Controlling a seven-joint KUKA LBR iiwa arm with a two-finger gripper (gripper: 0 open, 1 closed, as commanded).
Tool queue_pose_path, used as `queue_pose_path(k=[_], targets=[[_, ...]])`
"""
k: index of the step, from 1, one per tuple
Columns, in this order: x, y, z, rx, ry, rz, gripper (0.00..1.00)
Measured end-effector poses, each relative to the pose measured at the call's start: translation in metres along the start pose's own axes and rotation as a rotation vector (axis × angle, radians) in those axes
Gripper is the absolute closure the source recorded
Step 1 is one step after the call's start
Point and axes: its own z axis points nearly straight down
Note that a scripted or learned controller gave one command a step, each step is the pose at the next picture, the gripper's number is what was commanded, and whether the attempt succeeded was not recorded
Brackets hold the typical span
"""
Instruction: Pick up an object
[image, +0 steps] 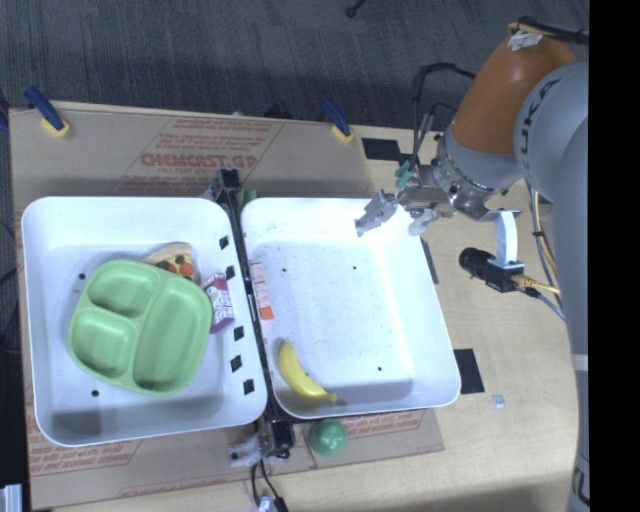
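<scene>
We see two shallow white bins side by side on a sheet of printed cardboard. The right bin (400, 330) holds a yellow banana (300, 375) near its six-o'clock edge, toward the lower left corner, lying on the floor of the bin with its curve opening toward the divider. An orange-and-white packet (262, 292) lies along that bin's nine-o'clock wall, just beside the black divider strip (243, 300) that runs between the bins.

The left bin (45, 300) holds a green compartment plate (140, 325), tilted slightly, covering much of the floor. At the plate's one-o'clock side we see a slice of toy pizza (177, 261) partly tucked under its rim, and at its three-o'clock side a small purple-and-white packet (220, 302).

Outside the bins, at the six-o'clock edge of the right one, a green ball (327, 437) rests on the cardboard.

The arm comes in from three o'clock, its orange band (508, 95) high at the one-o'clock corner. The gripper (378, 213) sits over the twelve-o'clock rim of the right bin, well apart from the banana. We see nothing between its fingers, but we cannot tell whether they are spread or closed.

Blue clamps (47, 111) pin the cardboard at its far corners.
</scene>
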Motion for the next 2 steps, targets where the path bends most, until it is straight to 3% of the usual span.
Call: queue_pose_path(k=[1, 2], targets=[[-0.008, -0.030, 0.121, 0.004, 0.001, 0.000, 0.00], [0.014, -0.104, 0.135, 0.001, 0.001, -0.002, 0.00]])
